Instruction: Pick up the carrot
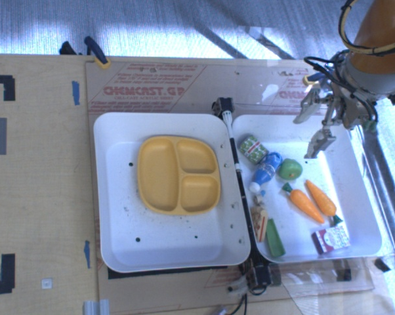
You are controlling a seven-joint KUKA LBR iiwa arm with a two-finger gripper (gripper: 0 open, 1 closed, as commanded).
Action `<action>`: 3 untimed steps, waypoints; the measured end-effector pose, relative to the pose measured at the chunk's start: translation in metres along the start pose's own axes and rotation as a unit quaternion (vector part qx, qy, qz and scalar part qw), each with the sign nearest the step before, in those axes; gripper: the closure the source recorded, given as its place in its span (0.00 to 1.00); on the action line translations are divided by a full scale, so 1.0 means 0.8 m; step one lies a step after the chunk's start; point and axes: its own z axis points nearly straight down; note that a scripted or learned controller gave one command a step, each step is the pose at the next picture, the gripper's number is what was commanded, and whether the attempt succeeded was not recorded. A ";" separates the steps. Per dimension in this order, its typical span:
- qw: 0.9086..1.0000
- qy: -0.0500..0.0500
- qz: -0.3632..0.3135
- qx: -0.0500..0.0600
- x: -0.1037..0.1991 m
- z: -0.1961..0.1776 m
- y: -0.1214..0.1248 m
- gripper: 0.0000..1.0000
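At upper right the gripper hangs with jaws spread, gripping nothing, over the glossy right bin. A tapered orange carrot lies lower right, beside a second one.

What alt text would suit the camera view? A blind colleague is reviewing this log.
The gripper hangs open above the back of the right bin, apart from the two carrots lying side by side toward its front. A green apple, a blue bottle and a can sit nearby; the left bin holds a yellow divided plate.
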 end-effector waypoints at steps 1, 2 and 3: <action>0.997 0.004 -0.076 -0.001 0.068 0.085 -0.024 0.00; 0.988 -0.003 -0.153 0.001 0.037 0.189 -0.044 0.00; 0.978 -0.001 -0.208 0.001 0.109 0.188 -0.086 0.00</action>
